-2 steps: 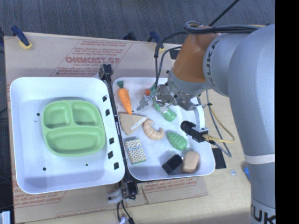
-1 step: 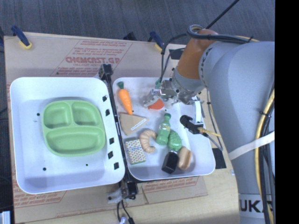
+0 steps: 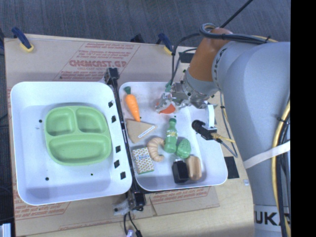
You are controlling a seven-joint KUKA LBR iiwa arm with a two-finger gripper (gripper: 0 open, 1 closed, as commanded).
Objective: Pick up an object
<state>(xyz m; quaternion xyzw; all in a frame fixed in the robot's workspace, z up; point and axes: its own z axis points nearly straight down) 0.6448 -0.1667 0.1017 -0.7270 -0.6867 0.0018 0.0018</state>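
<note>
Orange-red object: right bin, 12 o'clock sector, directly beneath the gripper; likely the pick target. Finger opening and hold: cannot tell.
Carrot at 11 o'clock; green bottle central; croissant, hot dog toward 6 o'clock.
Left bin: green divided plate.
Base: cardboard sheet, clamped; grey carpet beyond.

A robotics lab: a large grey industrial arm trailing black cables reaches over a cardboard-covered worktop held by blue clamps, bearing two shallow white plastic bins of toy food, above grey carpet.
</note>
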